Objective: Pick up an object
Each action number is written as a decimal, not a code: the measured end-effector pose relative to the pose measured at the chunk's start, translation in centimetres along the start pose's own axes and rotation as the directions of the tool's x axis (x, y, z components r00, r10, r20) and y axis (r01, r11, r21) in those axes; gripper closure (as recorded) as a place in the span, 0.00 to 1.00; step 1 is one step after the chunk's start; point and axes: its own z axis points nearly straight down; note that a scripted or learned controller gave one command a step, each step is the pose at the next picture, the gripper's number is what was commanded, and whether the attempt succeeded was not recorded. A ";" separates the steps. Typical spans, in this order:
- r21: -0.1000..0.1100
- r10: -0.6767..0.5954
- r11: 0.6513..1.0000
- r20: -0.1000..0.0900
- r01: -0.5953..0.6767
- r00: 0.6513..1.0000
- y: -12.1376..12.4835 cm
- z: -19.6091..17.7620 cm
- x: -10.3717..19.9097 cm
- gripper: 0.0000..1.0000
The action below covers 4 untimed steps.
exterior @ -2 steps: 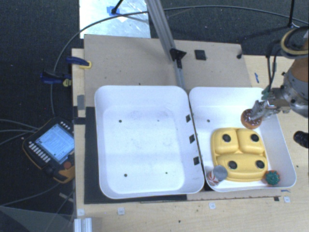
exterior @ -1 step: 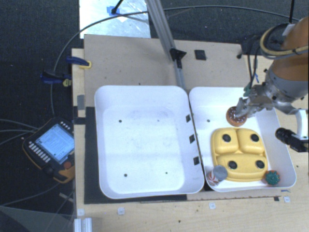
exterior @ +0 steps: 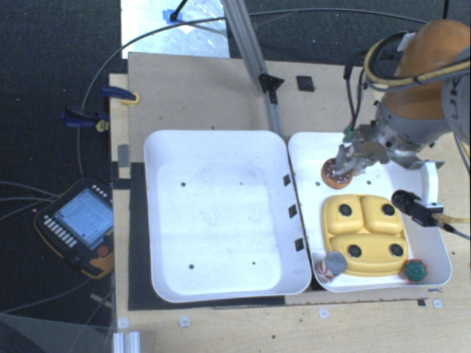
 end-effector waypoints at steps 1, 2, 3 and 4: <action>-0.001 0.000 1.000 0.000 0.000 1.000 1.6 0.1 4.3 1.00; -0.001 0.000 1.000 0.000 0.000 1.000 4.6 1.3 8.6 1.00; -0.001 0.000 1.000 -0.001 0.000 1.000 6.9 2.8 14.0 1.00; 0.000 0.004 1.000 0.001 -0.004 1.000 6.8 2.7 13.6 0.00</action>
